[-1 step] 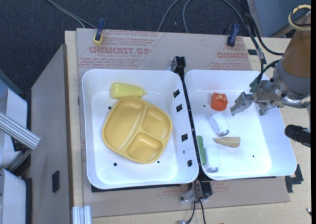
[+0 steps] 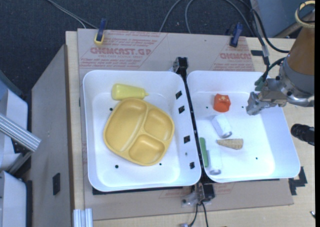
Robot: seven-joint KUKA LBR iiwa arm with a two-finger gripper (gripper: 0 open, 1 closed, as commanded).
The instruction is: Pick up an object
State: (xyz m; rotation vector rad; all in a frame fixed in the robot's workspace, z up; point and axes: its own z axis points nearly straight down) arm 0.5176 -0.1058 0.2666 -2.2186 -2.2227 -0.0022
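Red-orange and blocky, the small plastic toy piece [image 2: 221, 102] sits in the upper middle of the right white bin [image 2: 280, 163], apart from everything else there, and it looks like the easiest pick. Just below it lies a short white cylinder [image 2: 221, 126] on its side, then a tan wedge-shaped piece [image 2: 230, 144], and against the bin's left wall a green stick [image 2: 203, 151] beside a pale tube [image 2: 215, 163].

The grey pincer [image 2: 253, 107] hangs over the same bin, to the right of the red-orange piece and near it. Whether it is spread or closed cannot be told at this angle, and nothing shows in it.

To do the pick well, I would centre over the red-orange piece before descending, since it stands free with bare bin floor on all sides. The white cylinder would likely roll if nudged, and the green stick hugs the wall, leaving little room.

Across the divider, the left white bin [image 2: 95, 161] holds a yellow sectioned plastic plate [image 2: 139, 131] and a yellow squeeze bottle [image 2: 127, 91] lying down. Both bins rest on the bench [image 2: 75, 121].
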